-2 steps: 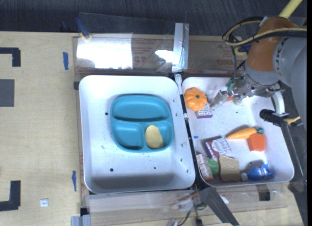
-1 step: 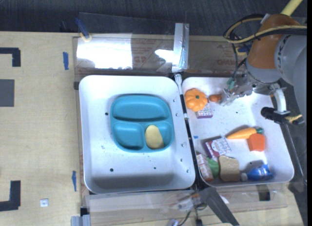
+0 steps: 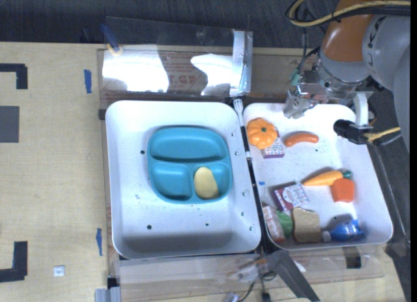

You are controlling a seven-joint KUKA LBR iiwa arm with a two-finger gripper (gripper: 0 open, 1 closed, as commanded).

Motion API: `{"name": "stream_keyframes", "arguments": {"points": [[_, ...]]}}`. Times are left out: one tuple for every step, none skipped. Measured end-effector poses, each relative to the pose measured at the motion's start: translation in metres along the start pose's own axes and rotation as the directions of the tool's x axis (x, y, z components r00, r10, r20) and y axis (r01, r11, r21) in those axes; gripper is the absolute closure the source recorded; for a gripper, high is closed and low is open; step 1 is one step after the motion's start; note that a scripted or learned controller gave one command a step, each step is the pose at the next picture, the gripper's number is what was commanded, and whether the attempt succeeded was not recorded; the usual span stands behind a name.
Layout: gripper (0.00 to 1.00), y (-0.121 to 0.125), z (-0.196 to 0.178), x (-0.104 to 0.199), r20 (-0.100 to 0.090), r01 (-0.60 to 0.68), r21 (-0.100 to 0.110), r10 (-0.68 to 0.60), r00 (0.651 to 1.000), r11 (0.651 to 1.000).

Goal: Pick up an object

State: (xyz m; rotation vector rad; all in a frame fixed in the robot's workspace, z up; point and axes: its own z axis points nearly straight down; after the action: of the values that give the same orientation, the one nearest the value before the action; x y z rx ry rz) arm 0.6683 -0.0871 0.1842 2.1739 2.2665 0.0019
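My gripper [image 3: 296, 104] hangs over the far edge of the right bin [image 3: 378, 183], just above and left of an orange-red sausage [image 3: 301, 139]. An orange pumpkin [image 3: 262, 132] lies to its lower left, with a small purple packet [image 3: 273, 151] beside it. Lower in the same bin are a carrot [image 3: 322, 178], an orange-red block [image 3: 343, 190], a printed packet [image 3: 293, 196], a slice of bread [image 3: 305, 224] and a blue object [image 3: 345, 231]. Nothing shows in the gripper.
The left bin [image 3: 124, 183] holds a blue divided plate [image 3: 189, 162] with a yellow oval object [image 3: 206, 182] in its right compartment. A clear plastic panel [image 3: 176, 66] stands behind the left bin. The arm's black cable end [image 3: 348, 130] overhangs the right bin.
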Motion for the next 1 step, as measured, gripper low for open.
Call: {"name": "stream_keyframes", "arguments": {"points": [[0.0,-0.0016,0.003,-0.0014,0.0,-0.002,0.006,0.002,1.0,1.0]]}}
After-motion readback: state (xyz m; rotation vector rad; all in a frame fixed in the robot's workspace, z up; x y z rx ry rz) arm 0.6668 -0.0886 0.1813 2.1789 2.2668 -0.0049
